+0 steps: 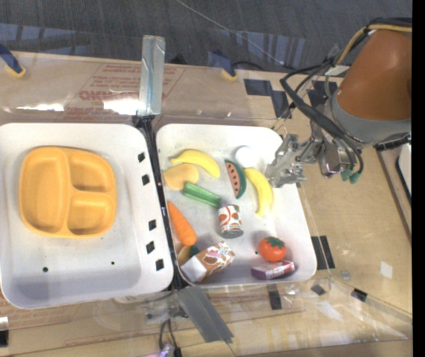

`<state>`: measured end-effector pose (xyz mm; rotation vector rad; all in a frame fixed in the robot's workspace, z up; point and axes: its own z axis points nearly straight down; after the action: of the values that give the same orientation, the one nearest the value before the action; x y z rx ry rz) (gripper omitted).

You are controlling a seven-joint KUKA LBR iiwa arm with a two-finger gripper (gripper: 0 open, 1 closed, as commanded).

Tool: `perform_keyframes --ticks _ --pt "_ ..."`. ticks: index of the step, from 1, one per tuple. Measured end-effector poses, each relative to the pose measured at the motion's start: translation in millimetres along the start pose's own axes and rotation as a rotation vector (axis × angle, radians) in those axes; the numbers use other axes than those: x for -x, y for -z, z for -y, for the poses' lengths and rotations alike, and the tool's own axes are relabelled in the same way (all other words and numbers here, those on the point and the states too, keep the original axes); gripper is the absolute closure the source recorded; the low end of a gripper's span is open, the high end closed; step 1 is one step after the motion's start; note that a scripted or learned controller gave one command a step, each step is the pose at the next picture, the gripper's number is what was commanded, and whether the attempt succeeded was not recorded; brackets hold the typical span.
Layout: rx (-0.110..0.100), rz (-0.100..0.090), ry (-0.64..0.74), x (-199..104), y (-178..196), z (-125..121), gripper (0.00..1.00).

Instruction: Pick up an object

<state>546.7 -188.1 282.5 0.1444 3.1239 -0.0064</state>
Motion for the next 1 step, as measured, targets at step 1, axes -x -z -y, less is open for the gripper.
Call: perform_keyframes --ticks 1 --pt "0.001 -0.014 -0.373 51.9 -33.8 -67.2 1.00"
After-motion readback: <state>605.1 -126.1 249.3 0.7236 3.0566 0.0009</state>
